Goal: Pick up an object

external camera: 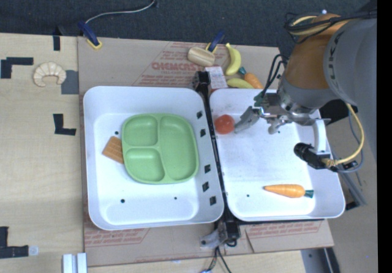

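The arm reaches in from the right of the frame and its gripper (260,120) sits low over the upper part of the right bin (324,204), with the fingers spread apart: one dark finger points left toward a small red ball-like object (224,123), a tomato perhaps, which lies in the bin's upper left corner close to the dividing wall. The fingertip is just beside that red object, but nothing sits between the fingers, so no grasp has been made. A carrot (285,190) lies flat near the bin's lower right, well apart from the gripper. In the left bin (98,204), a green divided plate (160,147) rests in the middle with a brownish flat piece (113,150) tucked against its left edge. Judged from this, the task stands at the approach stage: the gripper is near a candidate, while closing on it and lifting it clear of the bin are both left to do.
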